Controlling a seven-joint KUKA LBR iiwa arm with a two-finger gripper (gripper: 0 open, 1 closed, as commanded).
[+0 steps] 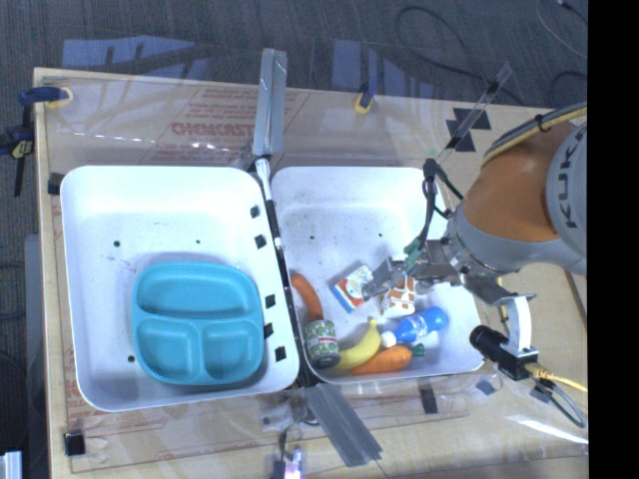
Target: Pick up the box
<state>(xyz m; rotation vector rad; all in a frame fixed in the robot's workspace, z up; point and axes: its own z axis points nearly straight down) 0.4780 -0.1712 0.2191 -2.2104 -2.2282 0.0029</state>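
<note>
The box (351,287), a small white carton with red and blue print, lies tilted in the middle of the right bin (339,193). My gripper (387,277) is low in that bin, right beside the box's right edge and partly over it. A second white and orange printed piece (402,295) shows just right of the gripper; whether it belongs to the same box is unclear. The grey arm with its orange band (509,203) reaches in from the right.
Along the right bin's front wall lie an orange sausage (307,294), a small can (320,339), a banana (362,346), a carrot (385,360) and a blue bottle (420,324). The left bin (100,208) holds a blue divided tray (200,319).
</note>
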